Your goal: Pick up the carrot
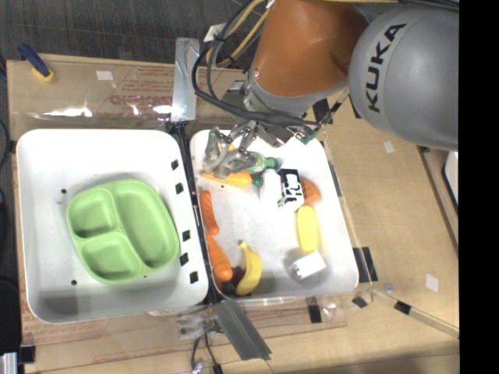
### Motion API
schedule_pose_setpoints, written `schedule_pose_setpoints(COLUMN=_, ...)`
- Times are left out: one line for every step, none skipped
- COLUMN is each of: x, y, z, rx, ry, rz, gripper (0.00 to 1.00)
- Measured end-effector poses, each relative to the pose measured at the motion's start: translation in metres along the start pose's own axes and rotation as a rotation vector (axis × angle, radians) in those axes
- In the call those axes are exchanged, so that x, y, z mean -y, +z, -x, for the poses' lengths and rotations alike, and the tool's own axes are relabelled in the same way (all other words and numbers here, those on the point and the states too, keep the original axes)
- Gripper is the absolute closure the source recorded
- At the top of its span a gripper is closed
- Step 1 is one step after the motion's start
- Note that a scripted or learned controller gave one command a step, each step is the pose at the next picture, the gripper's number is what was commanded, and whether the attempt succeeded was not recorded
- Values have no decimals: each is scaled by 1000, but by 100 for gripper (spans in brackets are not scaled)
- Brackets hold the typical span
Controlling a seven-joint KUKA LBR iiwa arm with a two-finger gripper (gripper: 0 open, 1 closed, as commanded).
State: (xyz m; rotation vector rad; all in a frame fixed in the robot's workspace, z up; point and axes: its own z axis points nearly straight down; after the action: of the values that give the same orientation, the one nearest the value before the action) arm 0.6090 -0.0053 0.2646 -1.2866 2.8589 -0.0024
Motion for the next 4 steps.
schedule_pose_setpoints(x=-76, y=60, z=-9, rx=-5, ry=-210, rz=7, gripper=100)
schedule_pose_setpoints(x=-139, y=69, z=56, rx=-1, ry=-321, rz=6, gripper=100)
schedule_pose_setpoints(x=-155, y=76, z=112, rx=-2, ry=-322, rz=6, gripper=100)
schedule_pose_setpoints(x=-160, y=34, z=141, rx=-1, ry=-195, rz=3, gripper=100)
